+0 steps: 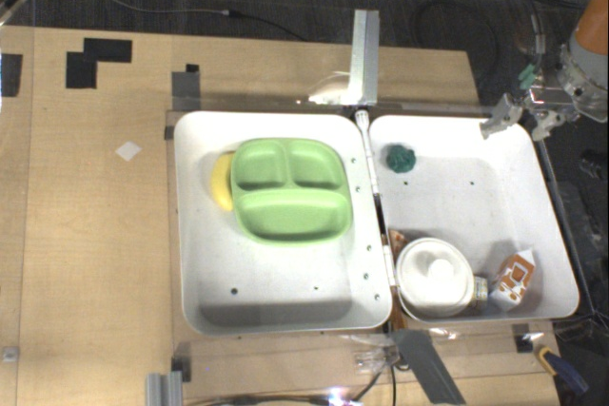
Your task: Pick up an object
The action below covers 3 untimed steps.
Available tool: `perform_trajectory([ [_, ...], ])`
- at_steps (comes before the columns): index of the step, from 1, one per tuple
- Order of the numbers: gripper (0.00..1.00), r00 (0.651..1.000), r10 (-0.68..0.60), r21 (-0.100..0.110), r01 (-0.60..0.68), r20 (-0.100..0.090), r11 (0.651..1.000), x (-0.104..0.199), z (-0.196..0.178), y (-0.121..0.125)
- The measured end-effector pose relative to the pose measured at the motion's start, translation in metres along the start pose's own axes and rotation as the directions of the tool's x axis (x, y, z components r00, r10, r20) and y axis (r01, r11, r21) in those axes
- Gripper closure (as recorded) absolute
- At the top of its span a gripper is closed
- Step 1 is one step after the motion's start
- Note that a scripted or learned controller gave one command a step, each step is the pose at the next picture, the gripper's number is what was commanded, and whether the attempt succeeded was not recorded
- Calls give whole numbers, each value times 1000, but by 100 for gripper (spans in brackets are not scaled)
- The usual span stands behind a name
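The right bin [476, 195] holds a small teal lump [401, 158] near its far left corner. A white bowl [434, 275] sits at its near left, with a small orange and white packet [514, 277] just right of it. In the left bin [205, 233] lies a green divided plate [289, 188], and a yellow object [221, 182] pokes out from under its left edge. My gripper [520, 121] hangs over the far right corner of the right bin, well away from every object. Its fingers are open with nothing between them.
A metal post [365, 57] stands behind the wall that divides the two bins. The wooden bench [86, 233] stretches out to the left. Cables lie on the dark floor behind the bench.
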<state>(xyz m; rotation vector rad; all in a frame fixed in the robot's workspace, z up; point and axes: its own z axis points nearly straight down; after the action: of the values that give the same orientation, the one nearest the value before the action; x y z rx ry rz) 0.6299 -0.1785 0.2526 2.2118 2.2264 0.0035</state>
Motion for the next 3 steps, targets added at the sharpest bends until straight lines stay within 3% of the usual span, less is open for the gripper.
perform_trajectory([
  [1,0,1000,-21,1,21,0,1000,45,105,-3],
  [2,0,989,-150,-3,150,1,989,82,166,41],
  [3,100,988,-153,-10,153,4,988,82,152,43],
])
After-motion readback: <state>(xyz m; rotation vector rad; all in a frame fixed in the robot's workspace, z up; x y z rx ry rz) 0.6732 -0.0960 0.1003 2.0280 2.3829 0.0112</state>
